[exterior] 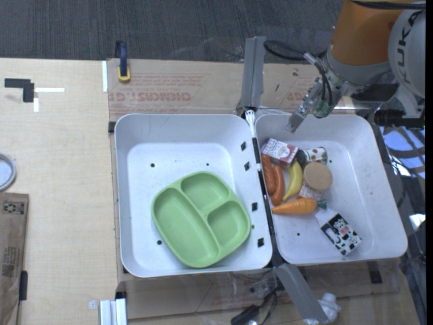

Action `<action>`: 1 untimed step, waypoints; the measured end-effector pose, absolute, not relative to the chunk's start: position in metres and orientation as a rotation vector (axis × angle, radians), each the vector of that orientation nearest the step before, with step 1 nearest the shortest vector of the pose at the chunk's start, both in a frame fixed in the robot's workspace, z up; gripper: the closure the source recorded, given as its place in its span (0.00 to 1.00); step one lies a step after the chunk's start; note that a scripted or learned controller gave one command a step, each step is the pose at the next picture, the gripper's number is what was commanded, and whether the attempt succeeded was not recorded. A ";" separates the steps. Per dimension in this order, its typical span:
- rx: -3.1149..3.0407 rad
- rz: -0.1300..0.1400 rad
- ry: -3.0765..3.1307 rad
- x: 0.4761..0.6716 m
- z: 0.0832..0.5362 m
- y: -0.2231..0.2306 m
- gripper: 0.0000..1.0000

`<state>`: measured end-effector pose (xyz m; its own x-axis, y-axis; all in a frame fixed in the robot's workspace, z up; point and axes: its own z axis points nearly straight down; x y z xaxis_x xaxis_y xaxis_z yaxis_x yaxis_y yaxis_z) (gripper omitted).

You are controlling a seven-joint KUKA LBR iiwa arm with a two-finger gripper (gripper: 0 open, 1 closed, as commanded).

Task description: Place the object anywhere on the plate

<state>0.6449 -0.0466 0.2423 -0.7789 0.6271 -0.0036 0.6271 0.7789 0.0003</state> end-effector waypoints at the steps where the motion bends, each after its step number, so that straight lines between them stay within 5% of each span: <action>1: 0.916 -0.001 3.004 0.648 0.231 0.001 1.00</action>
